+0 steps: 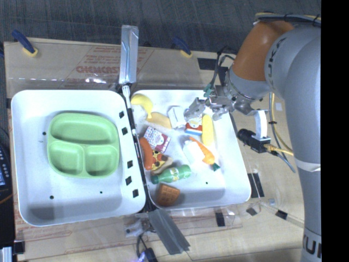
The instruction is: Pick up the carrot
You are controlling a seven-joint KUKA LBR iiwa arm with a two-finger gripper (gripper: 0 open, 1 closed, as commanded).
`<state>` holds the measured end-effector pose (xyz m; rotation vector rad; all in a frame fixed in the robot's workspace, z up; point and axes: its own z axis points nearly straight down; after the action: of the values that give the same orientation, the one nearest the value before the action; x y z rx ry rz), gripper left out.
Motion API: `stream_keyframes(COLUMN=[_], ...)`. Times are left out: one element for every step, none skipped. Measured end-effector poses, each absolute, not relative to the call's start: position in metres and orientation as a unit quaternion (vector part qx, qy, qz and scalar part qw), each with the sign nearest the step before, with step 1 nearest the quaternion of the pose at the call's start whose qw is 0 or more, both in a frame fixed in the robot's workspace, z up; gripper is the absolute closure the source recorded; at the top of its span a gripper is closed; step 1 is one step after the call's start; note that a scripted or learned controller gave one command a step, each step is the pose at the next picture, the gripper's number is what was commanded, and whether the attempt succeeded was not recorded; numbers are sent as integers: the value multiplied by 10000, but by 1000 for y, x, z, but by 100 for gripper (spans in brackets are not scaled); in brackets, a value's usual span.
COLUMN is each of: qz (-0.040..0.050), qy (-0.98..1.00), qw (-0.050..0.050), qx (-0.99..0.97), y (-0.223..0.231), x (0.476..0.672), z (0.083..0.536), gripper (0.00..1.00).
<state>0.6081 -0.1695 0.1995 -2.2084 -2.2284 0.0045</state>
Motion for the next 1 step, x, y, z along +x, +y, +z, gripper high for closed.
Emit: stream_keyframes(qz=[16], qy=[-7330], qw=[23], qx=[-6803], y=[-211], x=[537], z=[153], gripper=[0])
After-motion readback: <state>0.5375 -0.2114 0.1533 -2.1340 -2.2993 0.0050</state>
